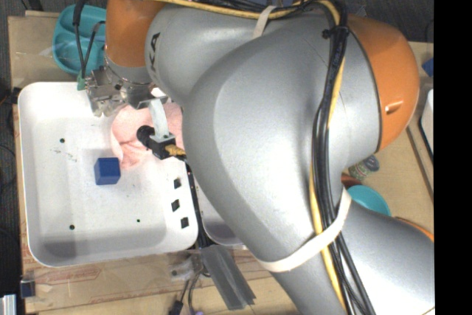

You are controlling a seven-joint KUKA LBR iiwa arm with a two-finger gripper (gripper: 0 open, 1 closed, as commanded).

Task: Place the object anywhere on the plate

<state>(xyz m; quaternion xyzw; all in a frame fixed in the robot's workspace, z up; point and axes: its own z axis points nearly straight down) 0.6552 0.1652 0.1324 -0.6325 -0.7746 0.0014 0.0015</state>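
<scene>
A small blue cube (pixel 107 170) lies on the floor of the left white bin (pixel 44 158), left of centre. A pink plate (pixel 131 135) sits just up and right of the cube, near the bin's far edge, and the arm covers its right part. My gripper (pixel 103 98) hangs over the far edge of the bin, at the plate's upper left rim and well above the cube. The cube lies apart from both the plate and the gripper.
The bulky grey arm (pixel 280 129) with its orange band covers the right bin and most of the view. A teal container (pixel 74 37) stands beyond the left bin's far corner. Another teal item (pixel 366 197) peeks out at the right.
</scene>
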